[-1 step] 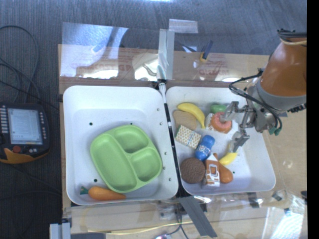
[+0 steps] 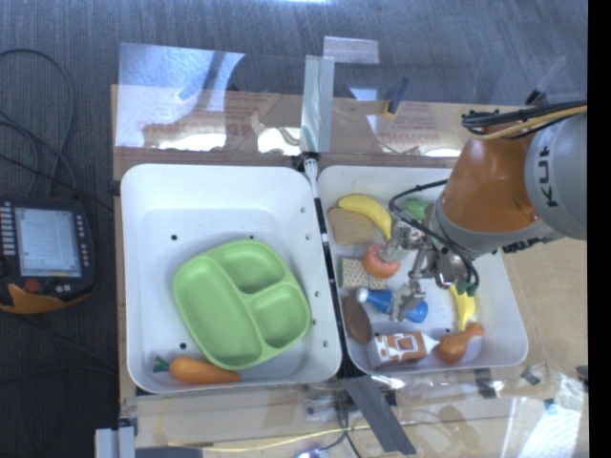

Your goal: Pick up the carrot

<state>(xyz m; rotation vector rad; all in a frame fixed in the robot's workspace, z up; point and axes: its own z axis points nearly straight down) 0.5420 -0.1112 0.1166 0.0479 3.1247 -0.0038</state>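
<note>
The carrot (image 2: 199,371), orange with a small green top, lies on its side in the front left corner of the left bin (image 2: 143,256), just in front of the green divided plate (image 2: 242,301). My gripper (image 2: 412,292) hangs low over the middle of the right bin (image 2: 506,303), among the toy foods there and far to the right of the carrot. It is above a blue item (image 2: 379,301) and beside an orange-red piece (image 2: 382,262). Nothing of the carrot is near it.
The right bin holds a yellow banana (image 2: 368,210), a brown bread-like piece (image 2: 349,225), a dark brown item (image 2: 358,322), a small carton (image 2: 401,347), an orange-brown item (image 2: 457,343) and a small yellow piece (image 2: 465,308). A teach pendant (image 2: 43,254) lies left of the bench.
</note>
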